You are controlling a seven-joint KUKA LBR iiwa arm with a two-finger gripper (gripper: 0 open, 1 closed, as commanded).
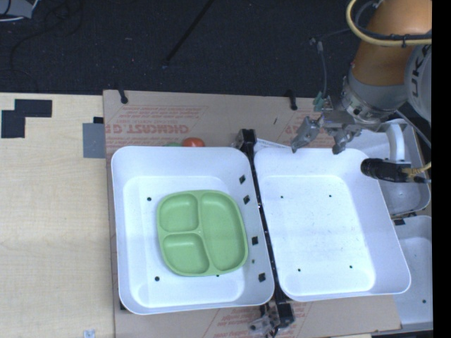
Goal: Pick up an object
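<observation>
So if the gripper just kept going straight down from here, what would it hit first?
Probably the back rim of the right bin, or the bare floor just inside it. The gripper hangs over that edge; depth is unclear.

The flat brown cardboard sheet (211, 122) under the bins carries red printing, upside down and mirrored from this view; its letters cannot be made out with certainty. More red print shows on the cardboard's near edge, too small to read.
</observation>
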